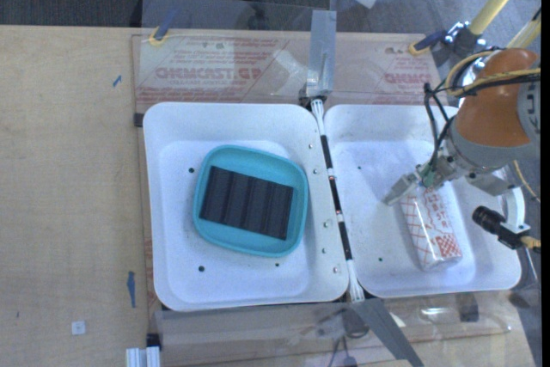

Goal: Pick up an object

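The arm [494, 112] is seen reaching in from the right, orange band uppermost, with the gripper [411, 185] lowered leftward.

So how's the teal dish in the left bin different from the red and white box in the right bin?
The teal dish is wide and rounded with dark ridges inside; the red and white box is narrow and long. The dish lies alone in its bin, while the box lies just below the hand. Both rest inside white bins.

1 fixed overhead camera, slanted down, both bins [172, 185] framed
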